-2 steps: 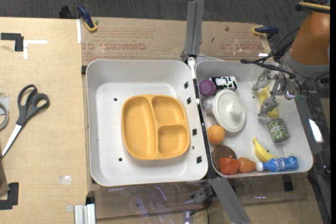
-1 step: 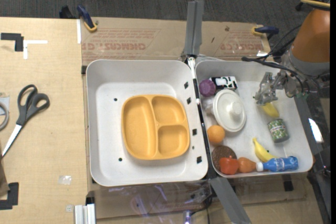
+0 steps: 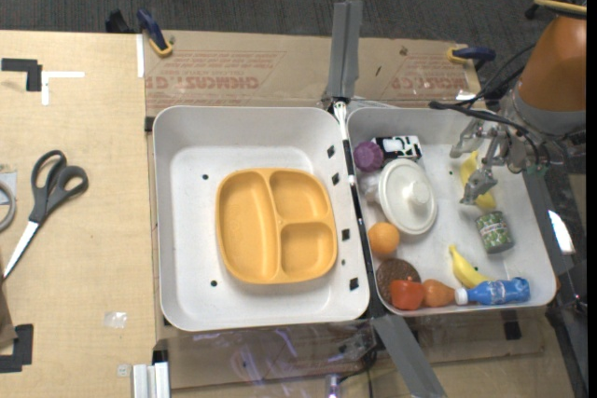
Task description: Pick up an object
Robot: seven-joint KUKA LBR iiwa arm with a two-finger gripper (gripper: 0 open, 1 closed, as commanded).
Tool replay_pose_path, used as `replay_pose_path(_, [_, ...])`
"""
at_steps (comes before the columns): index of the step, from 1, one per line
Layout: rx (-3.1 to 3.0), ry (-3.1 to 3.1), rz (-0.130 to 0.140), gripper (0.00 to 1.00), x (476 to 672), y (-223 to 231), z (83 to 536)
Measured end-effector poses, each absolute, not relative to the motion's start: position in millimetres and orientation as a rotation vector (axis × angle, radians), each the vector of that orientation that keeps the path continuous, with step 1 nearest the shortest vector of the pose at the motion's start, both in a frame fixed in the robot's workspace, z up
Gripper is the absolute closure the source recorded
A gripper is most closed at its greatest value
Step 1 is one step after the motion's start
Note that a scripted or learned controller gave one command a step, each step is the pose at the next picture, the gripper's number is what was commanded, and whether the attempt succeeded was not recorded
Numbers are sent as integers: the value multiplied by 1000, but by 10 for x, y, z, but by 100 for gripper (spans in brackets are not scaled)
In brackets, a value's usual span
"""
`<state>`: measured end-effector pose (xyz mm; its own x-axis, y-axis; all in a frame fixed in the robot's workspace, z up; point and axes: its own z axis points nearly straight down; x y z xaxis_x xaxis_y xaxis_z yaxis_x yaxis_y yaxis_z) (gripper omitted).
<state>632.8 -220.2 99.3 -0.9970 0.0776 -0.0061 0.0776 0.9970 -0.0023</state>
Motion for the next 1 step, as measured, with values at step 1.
replay_pose_path(1, [121,3130,-6,100,6342,-2204,1076])
